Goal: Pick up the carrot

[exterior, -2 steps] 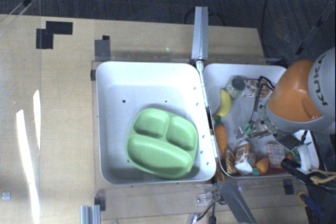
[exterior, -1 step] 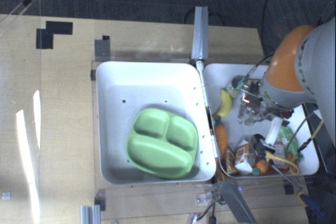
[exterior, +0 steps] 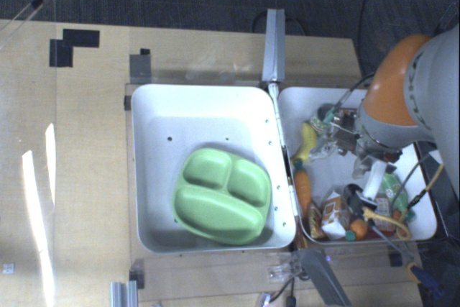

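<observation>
while the carrot (exterior: 303, 188) lies against the right bin's (exterior: 291, 108) left wall, beside a banana (exterior: 308, 141), the pincer (exterior: 332, 133) hovers nearby; i cannot tell its state.

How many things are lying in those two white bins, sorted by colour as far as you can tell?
Green: 2, the divided plate in the left bin and a green packet in the right bin
Yellow: 1, the banana
Orange: 2, the carrot and a small orange piece
Brown and white: 1, a carton
Total: 6 that can be told apart; the arm hides part of the pile.
</observation>
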`<action>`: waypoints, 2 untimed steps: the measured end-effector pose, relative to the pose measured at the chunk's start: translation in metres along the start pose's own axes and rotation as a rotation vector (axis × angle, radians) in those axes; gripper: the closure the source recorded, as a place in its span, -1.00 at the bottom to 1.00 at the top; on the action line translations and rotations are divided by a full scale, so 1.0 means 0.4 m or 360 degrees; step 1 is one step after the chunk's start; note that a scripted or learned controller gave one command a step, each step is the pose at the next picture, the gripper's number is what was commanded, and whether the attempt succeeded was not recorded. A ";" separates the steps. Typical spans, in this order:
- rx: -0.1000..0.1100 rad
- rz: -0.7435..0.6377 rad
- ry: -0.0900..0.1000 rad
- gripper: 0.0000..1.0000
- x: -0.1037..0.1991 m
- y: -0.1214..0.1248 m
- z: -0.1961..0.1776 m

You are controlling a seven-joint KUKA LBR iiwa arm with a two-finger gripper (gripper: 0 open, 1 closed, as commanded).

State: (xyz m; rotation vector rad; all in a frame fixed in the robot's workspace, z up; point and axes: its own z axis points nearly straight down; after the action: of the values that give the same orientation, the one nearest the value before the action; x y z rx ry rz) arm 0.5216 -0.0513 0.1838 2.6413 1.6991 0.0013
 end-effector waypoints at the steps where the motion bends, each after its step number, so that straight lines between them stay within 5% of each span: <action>1: 0.0001 -0.0252 0.0001 -1.00 -0.033 -0.078 0.000; 2: -0.0022 -0.0236 -0.0001 -1.00 -0.119 -0.031 0.237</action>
State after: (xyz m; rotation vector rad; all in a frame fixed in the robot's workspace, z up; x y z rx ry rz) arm 0.4905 -0.0893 0.0890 2.4983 1.8828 0.0121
